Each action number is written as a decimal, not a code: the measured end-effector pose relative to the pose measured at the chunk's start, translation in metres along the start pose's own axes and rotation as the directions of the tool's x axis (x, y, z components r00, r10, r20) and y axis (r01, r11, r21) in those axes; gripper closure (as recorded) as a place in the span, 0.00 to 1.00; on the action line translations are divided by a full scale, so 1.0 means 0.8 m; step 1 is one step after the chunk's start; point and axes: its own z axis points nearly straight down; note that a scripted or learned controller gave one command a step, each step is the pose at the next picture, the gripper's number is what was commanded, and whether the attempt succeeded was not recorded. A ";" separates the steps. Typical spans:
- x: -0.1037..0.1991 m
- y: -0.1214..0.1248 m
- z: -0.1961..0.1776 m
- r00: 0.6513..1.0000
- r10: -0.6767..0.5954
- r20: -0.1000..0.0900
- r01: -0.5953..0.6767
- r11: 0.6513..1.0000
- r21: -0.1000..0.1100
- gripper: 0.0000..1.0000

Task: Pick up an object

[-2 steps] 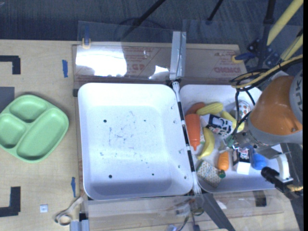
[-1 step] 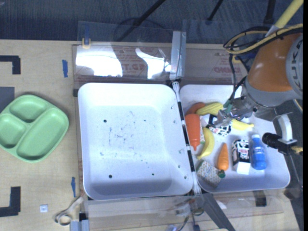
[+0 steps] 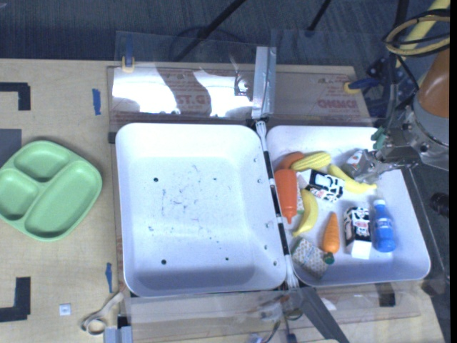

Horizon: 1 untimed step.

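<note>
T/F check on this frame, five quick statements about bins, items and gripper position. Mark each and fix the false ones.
1. The gripper is over the right bin. True.
2. The blue bottle lies in the left bin. False: it is in the right bin, near its right side.
3. The green divided plate sits on the bench left of both bins. True.
4. The small carrot is outside the bins. False: it lies in the right bin, beside a banana.
5. The arm enters from the left. False: it comes in from the right.
</note>
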 end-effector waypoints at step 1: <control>0.000 0.000 0.000 1.000 0.000 0.000 0.000 1.000 0.000 0.00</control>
